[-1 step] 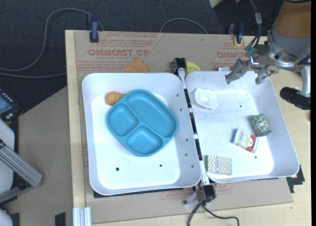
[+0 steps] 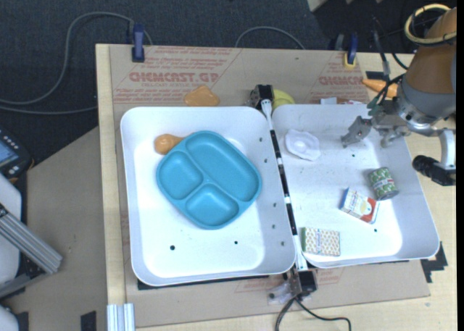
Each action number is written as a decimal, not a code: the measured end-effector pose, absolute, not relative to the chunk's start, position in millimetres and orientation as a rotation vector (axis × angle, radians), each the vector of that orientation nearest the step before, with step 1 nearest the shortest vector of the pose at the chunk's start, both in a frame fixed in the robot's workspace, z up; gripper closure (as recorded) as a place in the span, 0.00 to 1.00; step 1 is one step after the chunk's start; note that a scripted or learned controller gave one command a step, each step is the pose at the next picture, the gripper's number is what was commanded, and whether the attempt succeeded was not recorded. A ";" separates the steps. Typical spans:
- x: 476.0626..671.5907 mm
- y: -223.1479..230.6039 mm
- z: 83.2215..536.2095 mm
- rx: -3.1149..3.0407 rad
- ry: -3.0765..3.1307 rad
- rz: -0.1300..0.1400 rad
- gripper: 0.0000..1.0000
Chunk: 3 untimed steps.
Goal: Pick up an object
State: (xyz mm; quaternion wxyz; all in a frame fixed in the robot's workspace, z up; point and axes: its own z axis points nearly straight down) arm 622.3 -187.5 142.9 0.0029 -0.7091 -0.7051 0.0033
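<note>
Tool [image 2: 374, 131] open over the right bin's [image 2: 417, 239] far end, gripping nothing.
In that bin lie a white wad [image 2: 302, 144], a green can [image 2: 383, 182], a small red-and-white carton [image 2: 359, 205] and a patterned packet [image 2: 321, 241]; the left bin [image 2: 145, 250] holds a blue divided tray [image 2: 208, 178].

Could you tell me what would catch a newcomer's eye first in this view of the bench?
The big blue divided plate in the left bin stands out most, with a small orange object at its upper left edge. Next comes the gripper, poised over the right bin's far end.
</note>
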 end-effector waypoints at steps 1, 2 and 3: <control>594.6 -215.4 81.4 -2.218 -2.213 0.000 0.00; 553.8 -205.0 84.5 -2.219 -2.216 0.003 0.00; 556.4 -205.5 95.3 -2.224 -2.221 -0.002 1.00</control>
